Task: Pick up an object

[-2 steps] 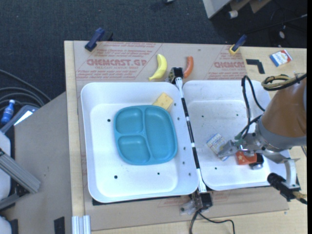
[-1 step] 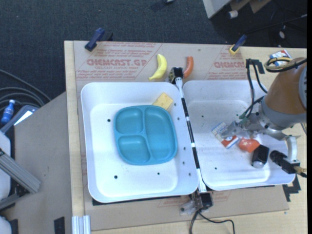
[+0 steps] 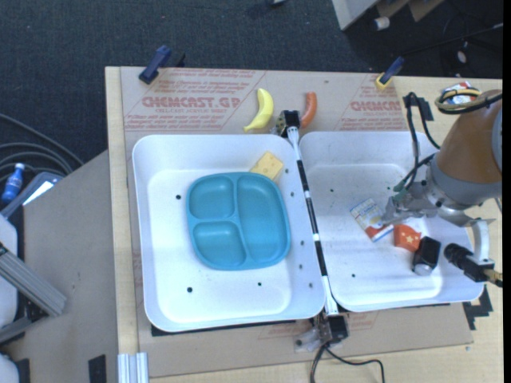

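Inspection runs left to right, every place referred to the blue divided plate [image 3: 238,220].

1. Left bin [image 3: 144,214]: the plate lies flat at its centre. A yellow block [image 3: 267,166] sits touching or just beside the plate's far right corner.
2. Bench board [image 3: 120,214]: beyond the plate, outside the bins, lie a banana [image 3: 260,110] and, right of it, a curved orange item [image 3: 309,108].
3. Right bin [image 3: 351,158]: well right of the plate lie a small pale packet [image 3: 363,210], a red-orange piece [image 3: 378,231] just nearer the camera, and a small orange box [image 3: 406,236] right of that. These three are the likely candidates for the pick.
4. Gripper [image 3: 397,208]: low in the right bin, over the cluster, just right of the packet. Whether it is open or closed cannot be told, and nothing is visibly held.

Judgement: the pick is at the approach or closing stage. The three items crowd together, so the gripper should centre on one alone, descend squarely and close before lifting. The thin packet looks likely to slip, while the box offers firmer sides.

Writing: the board reads "CHEMCAST GP" [image 3: 192,100] beyond the plate, and the same mark recurs farther right, partly covered. Print on the packet is too small to read.
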`<state>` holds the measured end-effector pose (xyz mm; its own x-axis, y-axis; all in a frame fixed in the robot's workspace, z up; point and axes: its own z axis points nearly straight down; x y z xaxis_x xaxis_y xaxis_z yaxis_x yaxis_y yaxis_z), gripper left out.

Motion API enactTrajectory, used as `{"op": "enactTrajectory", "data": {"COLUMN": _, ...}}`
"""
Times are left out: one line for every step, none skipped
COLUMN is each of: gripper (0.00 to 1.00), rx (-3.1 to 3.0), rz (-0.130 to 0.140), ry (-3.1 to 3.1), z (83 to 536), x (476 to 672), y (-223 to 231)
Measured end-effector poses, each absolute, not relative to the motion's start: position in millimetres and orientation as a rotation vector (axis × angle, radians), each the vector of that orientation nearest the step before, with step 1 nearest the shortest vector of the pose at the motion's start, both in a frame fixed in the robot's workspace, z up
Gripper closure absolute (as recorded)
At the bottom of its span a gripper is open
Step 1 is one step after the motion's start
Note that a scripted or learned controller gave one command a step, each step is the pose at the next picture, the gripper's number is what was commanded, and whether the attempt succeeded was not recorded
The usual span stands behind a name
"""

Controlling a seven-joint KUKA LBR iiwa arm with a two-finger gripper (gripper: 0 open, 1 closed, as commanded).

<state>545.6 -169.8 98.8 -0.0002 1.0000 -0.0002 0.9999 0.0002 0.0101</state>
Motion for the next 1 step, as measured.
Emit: {"op": "enactTrajectory", "data": {"gripper": 0.0, "rx": 2.216, "rz": 0.01, "ry": 2.217, "z": 98.7, "x": 545.4, "y": -169.8}}
